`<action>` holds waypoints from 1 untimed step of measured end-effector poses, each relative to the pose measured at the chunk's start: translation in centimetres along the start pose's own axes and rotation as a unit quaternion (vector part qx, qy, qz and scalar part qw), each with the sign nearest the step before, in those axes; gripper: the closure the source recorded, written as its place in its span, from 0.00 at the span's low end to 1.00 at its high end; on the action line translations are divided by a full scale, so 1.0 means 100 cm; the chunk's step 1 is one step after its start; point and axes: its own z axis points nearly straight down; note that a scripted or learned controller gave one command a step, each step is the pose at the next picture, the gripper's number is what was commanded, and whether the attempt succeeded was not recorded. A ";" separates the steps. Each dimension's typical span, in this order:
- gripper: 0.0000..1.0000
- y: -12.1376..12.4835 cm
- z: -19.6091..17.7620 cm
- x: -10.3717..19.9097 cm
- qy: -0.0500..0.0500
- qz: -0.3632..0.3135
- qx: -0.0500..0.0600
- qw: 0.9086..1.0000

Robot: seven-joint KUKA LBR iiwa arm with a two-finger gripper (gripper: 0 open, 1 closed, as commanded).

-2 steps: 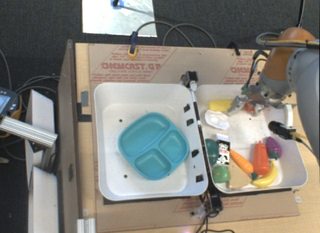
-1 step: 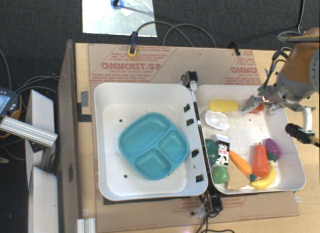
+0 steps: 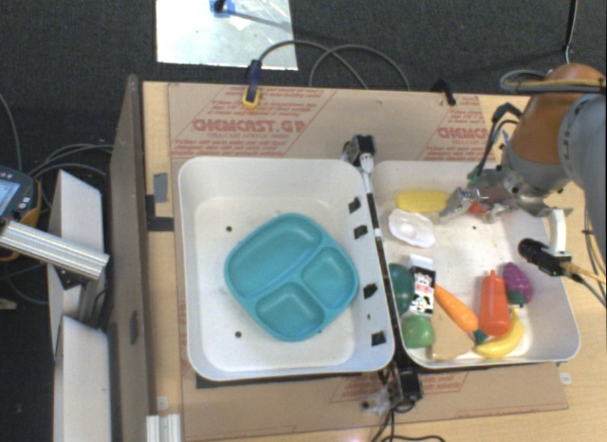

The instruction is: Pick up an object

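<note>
Cardboard sheeting (image 3: 285, 122) covers the bench under two white bins (image 3: 204, 269); the tool's (image 3: 467, 199) state I cannot tell.

Teal divided plate (image 3: 291, 276) in left bin (image 3: 204, 241)

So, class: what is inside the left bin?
Inside the left bin lies one turquoise divided plate with three compartments holding nothing. Whatever part of the bin floor is beneath the plate is covered, so unseen.

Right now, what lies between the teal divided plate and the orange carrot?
In the camera view: the bins' shared rim, a green vegetable and a small cow-print carton.
</note>
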 end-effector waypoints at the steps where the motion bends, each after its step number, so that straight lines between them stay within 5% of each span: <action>1: 0.00 0.006 0.001 -0.021 0.001 0.002 0.004 1.000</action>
